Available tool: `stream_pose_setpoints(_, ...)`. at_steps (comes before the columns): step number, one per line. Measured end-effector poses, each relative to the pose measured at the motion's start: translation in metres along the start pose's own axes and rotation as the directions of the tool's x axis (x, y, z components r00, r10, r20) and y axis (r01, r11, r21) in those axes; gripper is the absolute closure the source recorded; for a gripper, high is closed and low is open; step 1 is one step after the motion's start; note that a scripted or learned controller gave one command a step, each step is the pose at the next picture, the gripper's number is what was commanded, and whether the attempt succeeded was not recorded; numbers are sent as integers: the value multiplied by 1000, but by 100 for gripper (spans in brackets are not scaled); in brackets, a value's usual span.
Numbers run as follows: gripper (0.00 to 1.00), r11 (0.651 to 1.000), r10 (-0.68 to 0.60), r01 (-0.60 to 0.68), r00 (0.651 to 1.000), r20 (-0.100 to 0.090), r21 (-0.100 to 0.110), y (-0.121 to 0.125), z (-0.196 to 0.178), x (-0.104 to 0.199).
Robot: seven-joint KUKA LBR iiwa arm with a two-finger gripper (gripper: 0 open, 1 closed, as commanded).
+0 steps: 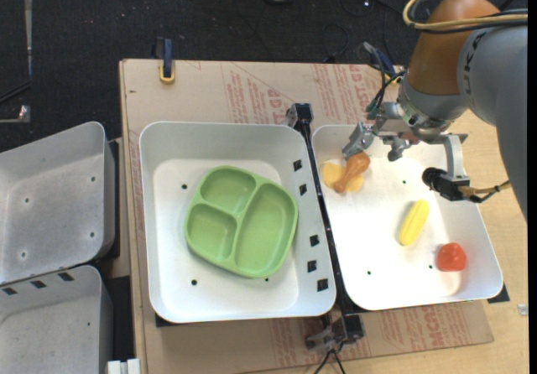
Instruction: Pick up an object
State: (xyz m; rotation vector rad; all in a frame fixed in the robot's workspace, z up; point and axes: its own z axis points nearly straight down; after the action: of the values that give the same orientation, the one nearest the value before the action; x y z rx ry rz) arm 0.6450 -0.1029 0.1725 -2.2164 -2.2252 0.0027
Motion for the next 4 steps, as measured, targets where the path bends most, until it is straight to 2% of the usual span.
stream_pose_setpoints(2,0,1000,3,-3,1000,0,0,-3,82,9)
stream_pose_setpoints(3,100,1000,6,-6,1000,7,-7,-1,67,5)
stream_pose_setpoints(4,100,1000,5,-5,1000,0,-7,-2,4,2)
